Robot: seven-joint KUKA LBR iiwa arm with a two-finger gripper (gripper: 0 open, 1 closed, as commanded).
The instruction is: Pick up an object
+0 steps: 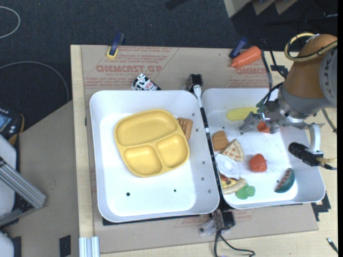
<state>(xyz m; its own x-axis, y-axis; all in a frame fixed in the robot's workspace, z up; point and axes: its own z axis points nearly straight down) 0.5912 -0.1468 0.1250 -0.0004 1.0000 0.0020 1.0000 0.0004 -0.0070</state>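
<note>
Brown board (pixel 134 66) printed "CHEMCAST", pincer (pixel 261 123) nearby

Yellow tray (pixel 151 141) in left bin (pixel 107 186).

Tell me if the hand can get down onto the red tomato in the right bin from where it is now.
Probably yes: the tomato lies alone on bare bin floor, open from above, and the hand hovers just beyond it.

Illumination is bright, even and diffuse from overhead. The white bins (pixel 161 202) verge on overexposure; shadows stay soft and short. Focus is moderate with slight overall softness. The dark floor (pixel 48 15) remains underexposed.
</note>
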